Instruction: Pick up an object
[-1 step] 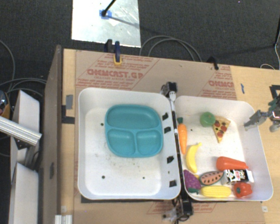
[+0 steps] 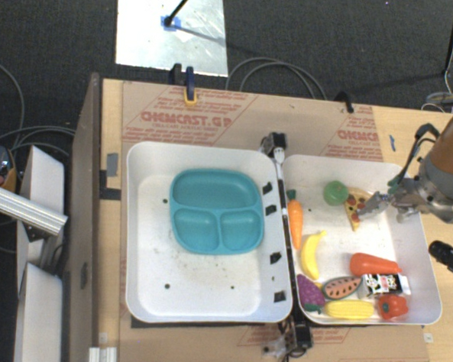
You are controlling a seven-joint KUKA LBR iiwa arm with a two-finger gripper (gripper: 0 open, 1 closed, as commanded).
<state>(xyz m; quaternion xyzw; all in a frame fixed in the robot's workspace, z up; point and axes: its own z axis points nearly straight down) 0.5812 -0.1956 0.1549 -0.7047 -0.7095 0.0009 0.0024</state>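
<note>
My gripper (image 2: 389,207) hangs over the back right part of the right bin (image 2: 421,249), open, with nothing between its fingers. Its left finger (image 2: 372,202) is right beside a toy pizza slice (image 2: 354,206). A green ball (image 2: 335,192) lies just left of the slice. Further forward lie a carrot (image 2: 294,216), a banana (image 2: 311,253), a red-orange pepper (image 2: 374,264), a black-and-white carton (image 2: 386,283), a tomato (image 2: 392,305), a corn cob (image 2: 349,309), an oval brown piece (image 2: 341,287) and purple grapes (image 2: 309,291).
The left bin (image 2: 147,233) holds a teal divided plate (image 2: 216,212). Black clips (image 2: 274,210) run along the wall shared by the bins. The grey arm (image 2: 451,163) enters from the right, above the right bin's back corner.
</note>
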